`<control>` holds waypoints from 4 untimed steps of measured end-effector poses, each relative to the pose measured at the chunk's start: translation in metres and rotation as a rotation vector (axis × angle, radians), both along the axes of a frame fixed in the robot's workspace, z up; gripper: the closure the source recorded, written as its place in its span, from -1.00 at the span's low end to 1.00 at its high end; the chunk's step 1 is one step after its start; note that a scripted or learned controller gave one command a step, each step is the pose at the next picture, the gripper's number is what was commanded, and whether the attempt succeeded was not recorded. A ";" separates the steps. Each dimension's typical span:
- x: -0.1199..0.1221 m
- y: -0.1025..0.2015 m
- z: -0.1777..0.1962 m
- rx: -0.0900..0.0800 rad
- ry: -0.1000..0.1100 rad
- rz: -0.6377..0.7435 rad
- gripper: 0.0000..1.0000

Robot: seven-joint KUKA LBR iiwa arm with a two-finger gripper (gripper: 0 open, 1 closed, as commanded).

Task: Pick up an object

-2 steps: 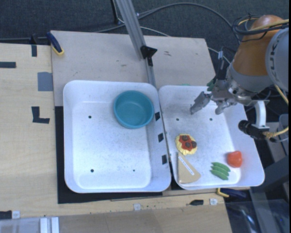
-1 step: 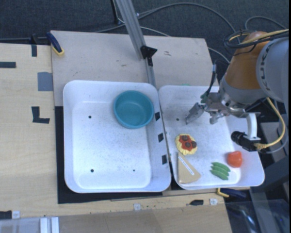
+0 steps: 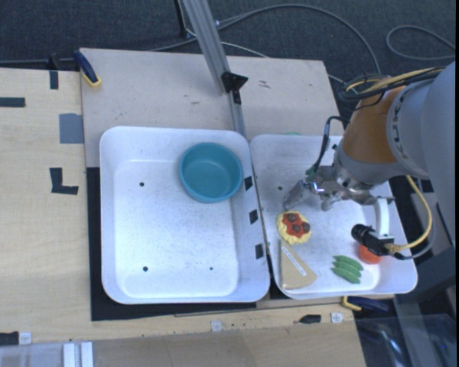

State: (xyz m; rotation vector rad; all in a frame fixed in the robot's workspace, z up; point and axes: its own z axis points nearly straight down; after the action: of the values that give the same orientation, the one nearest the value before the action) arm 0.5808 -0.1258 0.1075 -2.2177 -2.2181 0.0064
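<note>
My gripper [image 3: 310,199] hangs low over the middle of the right bin [image 3: 279,155], open, with nothing between its fingers. Just below it lies a round yellow toy pizza with red topping [image 3: 294,227], a short gap away from the nearer fingertip. A tan wedge-shaped toy [image 3: 296,269] rests at the bin's front edge. A green pea pod [image 3: 347,268] lies to the right of the wedge. An orange-red toy [image 3: 369,254] sits near the bin's right wall, partly hidden by a black fitting on the arm's cable. A blue bowl [image 3: 210,172] stands in the left bin [image 3: 138,281].
The grey and orange arm [image 3: 382,140] covers the right bin's far right part. A slanted metal pole [image 3: 214,44] comes down to the divide between the bins. Cables trail on the dark floor behind the bench.
</note>
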 end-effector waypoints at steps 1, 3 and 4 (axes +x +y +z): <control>0.001 0.000 -0.018 -0.001 -0.008 0.001 -1.00; 0.003 -0.001 0.055 -0.001 -0.011 0.000 1.00; 0.009 -0.008 0.113 -0.002 -0.011 0.000 1.00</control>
State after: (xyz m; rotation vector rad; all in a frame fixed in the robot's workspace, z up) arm 0.5902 -0.1341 0.2207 -2.2241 -2.2243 -0.0043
